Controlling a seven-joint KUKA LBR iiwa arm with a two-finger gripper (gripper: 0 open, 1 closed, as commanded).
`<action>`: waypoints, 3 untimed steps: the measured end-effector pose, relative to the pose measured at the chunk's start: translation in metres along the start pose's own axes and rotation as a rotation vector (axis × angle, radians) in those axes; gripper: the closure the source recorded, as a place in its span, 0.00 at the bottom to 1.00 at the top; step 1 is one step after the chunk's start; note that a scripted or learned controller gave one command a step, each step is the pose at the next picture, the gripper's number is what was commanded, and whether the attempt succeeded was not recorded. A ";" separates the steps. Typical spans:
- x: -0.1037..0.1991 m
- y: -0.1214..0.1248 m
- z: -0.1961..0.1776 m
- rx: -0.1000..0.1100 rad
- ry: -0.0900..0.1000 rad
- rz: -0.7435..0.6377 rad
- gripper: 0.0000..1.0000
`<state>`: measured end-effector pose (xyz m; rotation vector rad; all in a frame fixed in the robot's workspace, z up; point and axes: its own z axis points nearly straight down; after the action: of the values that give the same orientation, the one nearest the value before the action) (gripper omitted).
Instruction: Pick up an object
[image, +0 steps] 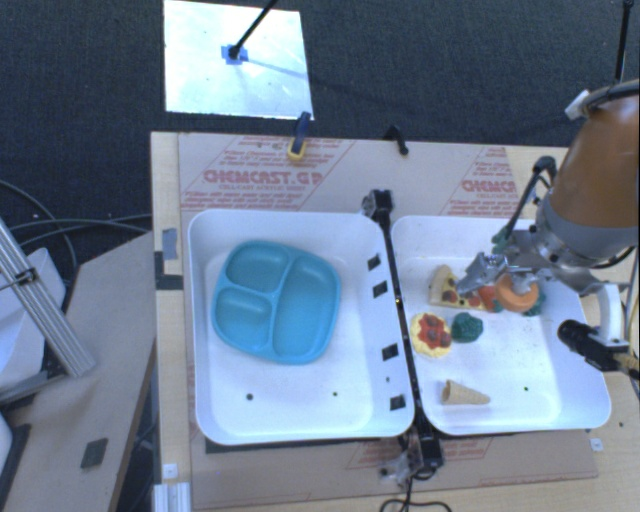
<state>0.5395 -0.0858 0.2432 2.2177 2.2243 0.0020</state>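
While I watch from the fixed overhead camera, I log the bench as follows.

Left bin (215, 330): white, shallow. It carries one blue plate (276, 300) with three compartments, lying flat a little left of the bin's middle. I see nothing on the plate.

Right bin (560, 395): white, shallow, touching the left bin along a black divider (395, 310) with small dark clips. Contents, as I count them:
- cheese wedge (441, 285), yellow, in the upper left part, just beside the gripper's tip;
- pizza (431, 334), a small round yellow piece with red spots, near the bin's left wall;
- green lump (466, 326), dark, touching or almost touching the pizza on its right;
- cone (464, 393), tan, lying on its side toward the near edge, well apart from the rest;
- red piece (487, 297) and orange piece (519, 296), close together under the gripper; I cannot tell what they are.

Arm (600, 170): reaches in from the right, orange band over a grey wrist, low above the right bin's upper half.

Gripper (478, 277): metal, pointing left toward the cheese wedge, right over the red piece. I cannot tell how wide it stands, nor whether anything sits within it.

Beyond the bins: a board with red lettering (262, 178) under both, a yellow clamp (298, 148) at its far edge, a pale sheet (235, 60) on the dark floor behind.
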 end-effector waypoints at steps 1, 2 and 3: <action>-0.016 0.028 0.135 -0.007 -0.002 0.001 0.00; -0.016 0.027 0.137 -0.002 -0.001 0.002 0.00; -0.016 0.028 0.127 -0.004 -0.001 0.002 1.00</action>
<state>0.5675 -0.1018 0.1166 2.2177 2.2196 0.0053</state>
